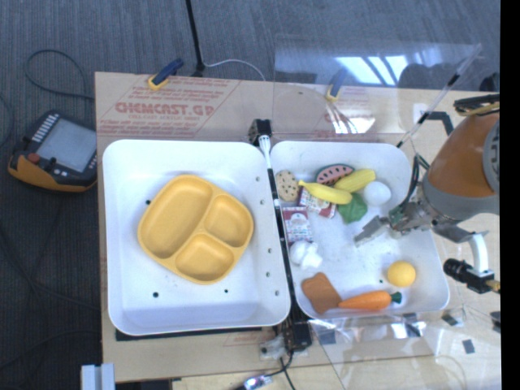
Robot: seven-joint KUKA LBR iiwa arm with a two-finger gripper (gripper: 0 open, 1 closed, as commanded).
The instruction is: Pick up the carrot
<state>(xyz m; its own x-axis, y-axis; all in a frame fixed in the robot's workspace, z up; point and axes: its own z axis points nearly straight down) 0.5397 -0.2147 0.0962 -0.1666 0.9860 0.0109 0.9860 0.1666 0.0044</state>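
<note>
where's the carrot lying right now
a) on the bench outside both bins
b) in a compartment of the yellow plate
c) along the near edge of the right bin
c: the carrot lies along the near edge of the right bin, beside a brown piece.

Robot lab: teach pendant (53,154), cables, grey carpet (89,23).

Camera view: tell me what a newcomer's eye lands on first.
The yellow divided plate stands out alone in the left bin. The right bin is crowded with toy food: the carrot lies along its near edge, beside a lemon, while the tool hovers mid-bin.
</note>
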